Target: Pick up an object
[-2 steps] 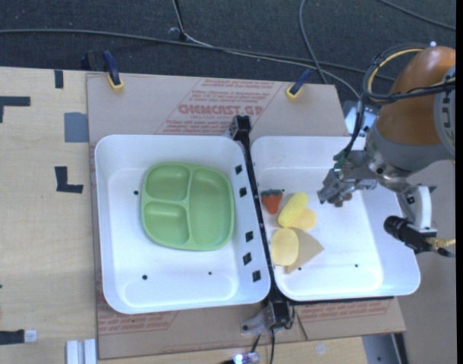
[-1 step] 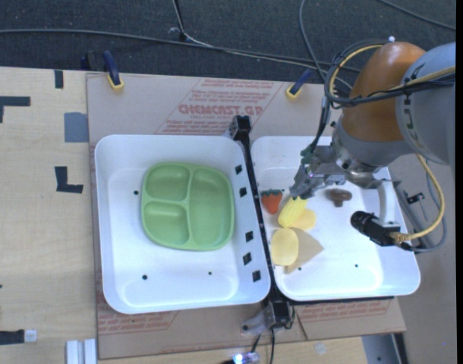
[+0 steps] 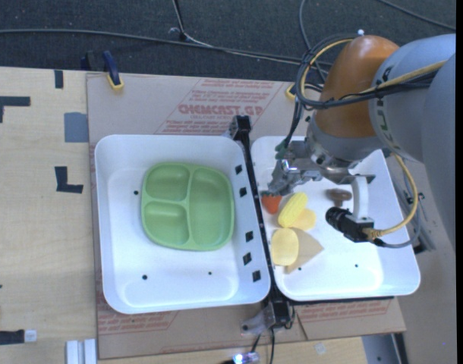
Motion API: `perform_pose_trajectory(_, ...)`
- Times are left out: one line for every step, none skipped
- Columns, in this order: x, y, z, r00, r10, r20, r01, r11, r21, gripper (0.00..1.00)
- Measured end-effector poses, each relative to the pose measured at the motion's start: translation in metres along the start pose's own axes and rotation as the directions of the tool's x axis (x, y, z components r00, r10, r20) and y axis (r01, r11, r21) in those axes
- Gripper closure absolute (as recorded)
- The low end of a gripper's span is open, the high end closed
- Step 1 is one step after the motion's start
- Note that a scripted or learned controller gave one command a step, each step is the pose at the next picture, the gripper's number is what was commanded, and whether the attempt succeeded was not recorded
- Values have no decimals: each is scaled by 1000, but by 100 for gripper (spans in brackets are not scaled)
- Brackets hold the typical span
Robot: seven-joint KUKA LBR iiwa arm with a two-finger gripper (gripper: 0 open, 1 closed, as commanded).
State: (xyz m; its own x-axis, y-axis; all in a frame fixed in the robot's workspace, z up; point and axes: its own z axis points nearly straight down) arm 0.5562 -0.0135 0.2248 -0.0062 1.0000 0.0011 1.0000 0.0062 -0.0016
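While the left bin [image 3: 114, 279] holds a green tray [image 3: 188, 206], end effector [image 3: 281, 179] grip: cannot tell.

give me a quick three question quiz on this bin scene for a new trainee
1. True or false: the green divided plate lies in the same bin as the yellow items.
2. Multiple choice: the end effector hangs over which bin? A) left bin B) right bin C) neither
3. Fill in: the small orange piece sits against the right bin's ____ wall, beside the yellow corn-like piece.

Key
1. False: the plate is alone in the left bin.
2. B, near the divider between the bins.
3. Left.
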Motion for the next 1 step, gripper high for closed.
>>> perform_pose_trajectory(57,6,-7,1000,-2,-1,2,1000,0,100)
